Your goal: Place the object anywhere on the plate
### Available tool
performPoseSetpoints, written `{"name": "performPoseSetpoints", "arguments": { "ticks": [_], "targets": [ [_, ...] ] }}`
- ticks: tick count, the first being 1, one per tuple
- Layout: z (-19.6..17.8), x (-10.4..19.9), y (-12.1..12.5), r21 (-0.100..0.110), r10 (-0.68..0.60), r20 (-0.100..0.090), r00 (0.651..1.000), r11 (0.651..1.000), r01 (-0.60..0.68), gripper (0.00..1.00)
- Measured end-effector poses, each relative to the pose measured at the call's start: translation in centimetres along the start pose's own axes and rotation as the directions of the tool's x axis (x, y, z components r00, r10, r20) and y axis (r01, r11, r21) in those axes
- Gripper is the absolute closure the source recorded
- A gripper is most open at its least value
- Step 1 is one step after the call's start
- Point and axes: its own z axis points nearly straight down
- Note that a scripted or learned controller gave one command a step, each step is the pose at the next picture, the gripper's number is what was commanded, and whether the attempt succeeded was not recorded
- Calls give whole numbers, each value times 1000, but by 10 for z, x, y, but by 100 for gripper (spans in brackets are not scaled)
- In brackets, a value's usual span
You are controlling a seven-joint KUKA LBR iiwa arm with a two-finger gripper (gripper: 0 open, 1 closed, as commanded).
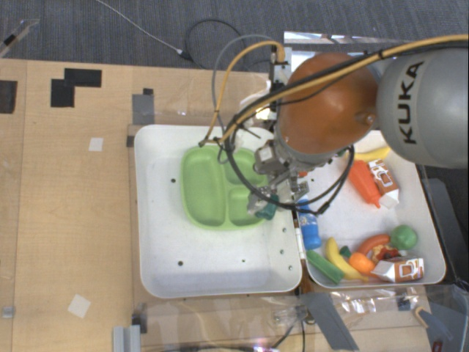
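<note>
You're looking down on two white bins side by side; the left bin point(168, 270) carries the green plate point(209, 193), a divided plate with one long compartment on its left and smaller ones toward its right; the plate sits in the upper right part of that bin, close to the wall shared with the right bin point(432, 259). Your arm point(410, 101) comes in from the right, grey with the orange band point(326, 101) bulking over the seam between the bins; cables loop off it over the plate's top edge. The gripper point(272, 200) hangs low over the plate's right-hand edge; a small teal piece point(265, 211) shows right at its tip, at the plate's lower right corner, but the wrist blocks your sight there, so whether the claw is apart or closed I cannot tell, nor whether that teal piece is a toy or part of the tool.

Over in the right bin the toys lie heaped: a blue bottle point(310, 233) just inside the shared wall; a green pod point(324, 267) and a banana point(338, 259) below it; an orange fruit point(360, 262); a red pepper point(376, 244); a green ball point(404, 236); a small carton point(401, 270) at the lower right; an orange bottle point(364, 184) and another carton point(383, 178) higher up; a yellow piece point(372, 154) peeking out beneath the arm.
</note>
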Motion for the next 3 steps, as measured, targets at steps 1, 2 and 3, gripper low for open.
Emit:
{"name": "performPoseSetpoints", "arguments": {
  "ticks": [1,2,3],
  "targets": [
    [-50,40,-76,3,-217,-4,976,976,217,100],
    [0,90,-40,-4,-342,-3,940,940,342,100],
    [0,57,-1,-4,-589,-1,808,808,589,100]
  ]
}}
